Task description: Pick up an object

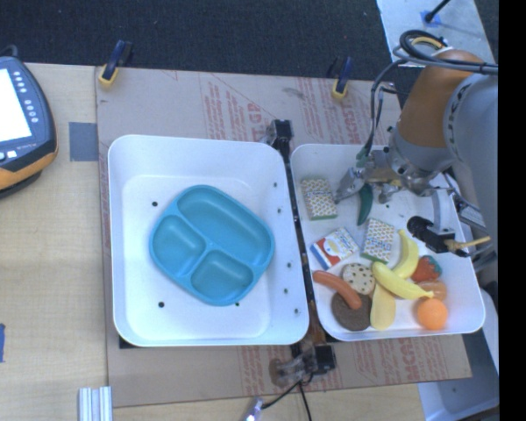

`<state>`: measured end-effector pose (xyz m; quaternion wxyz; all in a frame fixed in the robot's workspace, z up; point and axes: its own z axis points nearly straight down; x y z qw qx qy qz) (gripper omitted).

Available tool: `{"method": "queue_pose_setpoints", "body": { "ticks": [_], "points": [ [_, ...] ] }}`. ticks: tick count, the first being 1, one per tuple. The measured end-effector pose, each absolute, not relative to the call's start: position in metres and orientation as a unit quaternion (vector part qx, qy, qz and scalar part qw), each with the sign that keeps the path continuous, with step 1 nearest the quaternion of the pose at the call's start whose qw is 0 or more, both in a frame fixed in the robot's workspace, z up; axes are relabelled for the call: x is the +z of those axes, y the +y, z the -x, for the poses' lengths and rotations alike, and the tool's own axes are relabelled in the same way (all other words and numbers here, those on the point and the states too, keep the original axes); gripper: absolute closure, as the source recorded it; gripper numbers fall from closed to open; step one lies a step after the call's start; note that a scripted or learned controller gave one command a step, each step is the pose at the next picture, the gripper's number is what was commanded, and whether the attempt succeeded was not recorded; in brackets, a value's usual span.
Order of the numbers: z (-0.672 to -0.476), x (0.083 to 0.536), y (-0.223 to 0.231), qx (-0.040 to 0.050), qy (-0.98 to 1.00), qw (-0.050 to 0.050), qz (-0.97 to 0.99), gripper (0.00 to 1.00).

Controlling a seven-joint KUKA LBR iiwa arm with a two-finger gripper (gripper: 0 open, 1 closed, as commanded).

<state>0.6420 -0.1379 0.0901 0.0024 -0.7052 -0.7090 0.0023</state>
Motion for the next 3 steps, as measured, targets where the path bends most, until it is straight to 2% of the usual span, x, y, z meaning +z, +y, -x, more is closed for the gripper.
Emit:
{"method": "queue_pose_setpoints", "body": {
  "ticks": [1,2,3],
  "points": [
    [-0.656,0.091,-0.185,0.0014,-0.708,0.001,0.706,0.00],
    [-0.567,0.090,-0.143,0.0026,-0.709,0.003,0.706,0.00],
    [-0.567,0.099,-0.145,0.0046,-0.710,0.004,0.704,1.00]
  ]
}}
